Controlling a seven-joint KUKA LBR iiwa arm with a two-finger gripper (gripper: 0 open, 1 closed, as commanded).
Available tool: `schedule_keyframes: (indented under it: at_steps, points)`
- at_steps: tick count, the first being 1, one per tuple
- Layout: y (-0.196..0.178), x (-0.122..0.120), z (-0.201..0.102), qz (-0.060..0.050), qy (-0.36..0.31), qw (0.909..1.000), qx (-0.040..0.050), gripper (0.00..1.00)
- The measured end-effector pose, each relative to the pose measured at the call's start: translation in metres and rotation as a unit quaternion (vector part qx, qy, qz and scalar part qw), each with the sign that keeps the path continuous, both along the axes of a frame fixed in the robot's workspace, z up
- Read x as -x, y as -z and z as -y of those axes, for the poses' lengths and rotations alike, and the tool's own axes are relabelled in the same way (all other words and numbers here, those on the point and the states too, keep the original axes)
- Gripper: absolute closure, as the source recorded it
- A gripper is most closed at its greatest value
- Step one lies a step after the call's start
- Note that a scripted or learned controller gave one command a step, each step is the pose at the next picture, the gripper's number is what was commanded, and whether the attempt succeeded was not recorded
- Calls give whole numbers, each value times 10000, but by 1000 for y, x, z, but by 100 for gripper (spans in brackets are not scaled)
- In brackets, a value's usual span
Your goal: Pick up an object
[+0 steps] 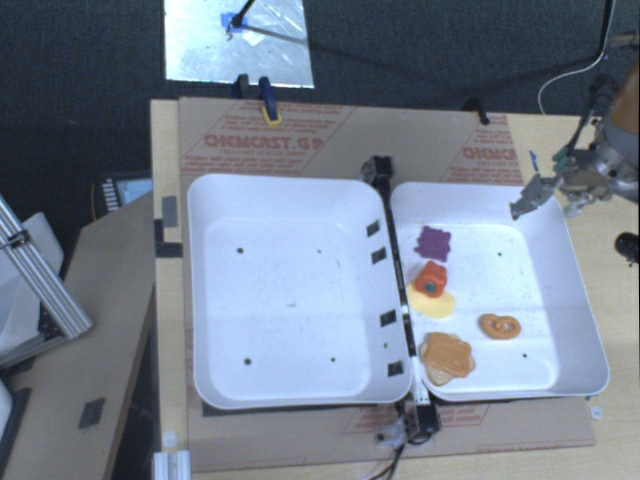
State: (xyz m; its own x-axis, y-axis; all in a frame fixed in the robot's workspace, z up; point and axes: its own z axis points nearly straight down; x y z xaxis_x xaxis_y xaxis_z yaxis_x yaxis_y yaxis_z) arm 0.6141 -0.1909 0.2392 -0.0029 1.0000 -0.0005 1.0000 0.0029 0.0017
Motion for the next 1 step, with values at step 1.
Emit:
schedule_keyframes:
  at_steps: [1]
  points:
    - [-138,-58,-26,97,-32,9999,19,0]
